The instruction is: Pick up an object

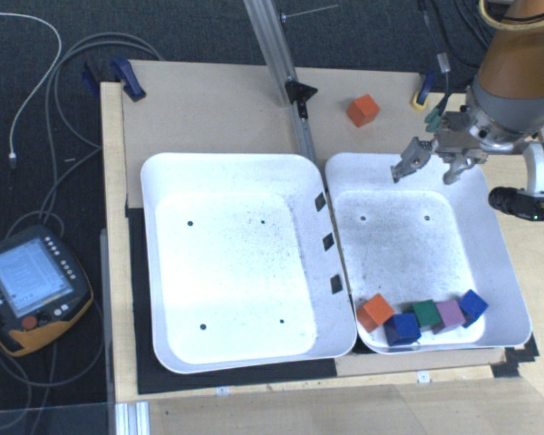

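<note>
Along the near edge of the right bin (pixel 490 234) lies a row of small blocks: an orange block (pixel 375 311), a dark blue block (pixel 402 328), a green block (pixel 425 314), a purple block (pixel 450 314) and a blue block (pixel 472 304). My gripper (pixel 431 163) hangs over the far edge of the right bin, well above and away from the blocks. It is open, the two fingers spread apart with nothing between them.
Another orange block (pixel 364 110) sits on the bench beyond the bins. The left bin (pixel 163 179) lies beside the right one. A metal pole (pixel 272 34) slants down to the gap between the bins. A teach pendant (pixel 27 284) and cables lie left of the bench.
</note>
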`<state>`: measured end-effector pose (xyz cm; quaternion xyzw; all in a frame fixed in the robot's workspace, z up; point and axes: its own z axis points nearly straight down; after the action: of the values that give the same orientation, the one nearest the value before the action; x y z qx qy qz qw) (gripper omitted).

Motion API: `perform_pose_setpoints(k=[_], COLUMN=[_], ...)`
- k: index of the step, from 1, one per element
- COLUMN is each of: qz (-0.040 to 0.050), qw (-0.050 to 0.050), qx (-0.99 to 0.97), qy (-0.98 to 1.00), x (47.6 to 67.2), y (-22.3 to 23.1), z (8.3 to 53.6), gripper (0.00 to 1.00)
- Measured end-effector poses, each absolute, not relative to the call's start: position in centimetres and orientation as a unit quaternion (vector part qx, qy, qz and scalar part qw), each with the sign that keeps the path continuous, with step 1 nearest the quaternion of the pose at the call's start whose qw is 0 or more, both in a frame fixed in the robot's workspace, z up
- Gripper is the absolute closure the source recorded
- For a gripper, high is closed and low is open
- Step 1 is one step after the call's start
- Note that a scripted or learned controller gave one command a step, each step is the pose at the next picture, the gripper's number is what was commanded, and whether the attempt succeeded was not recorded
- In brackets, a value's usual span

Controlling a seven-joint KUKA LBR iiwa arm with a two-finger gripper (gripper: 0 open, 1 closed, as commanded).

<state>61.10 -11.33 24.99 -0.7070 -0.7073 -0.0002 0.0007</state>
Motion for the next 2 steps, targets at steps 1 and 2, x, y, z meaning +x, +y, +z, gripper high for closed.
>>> perform_pose_setpoints(k=[1,2], qz=[-0.0005,-0.0014], qw=[0.002,-0.001], qx=[-0.704,-0.706], qy=[-0.710,-0.708], x=[65.1,65.2], y=[-1.8,-2.3], z=[19.7,21.2], gripper=[0.00,1.00])
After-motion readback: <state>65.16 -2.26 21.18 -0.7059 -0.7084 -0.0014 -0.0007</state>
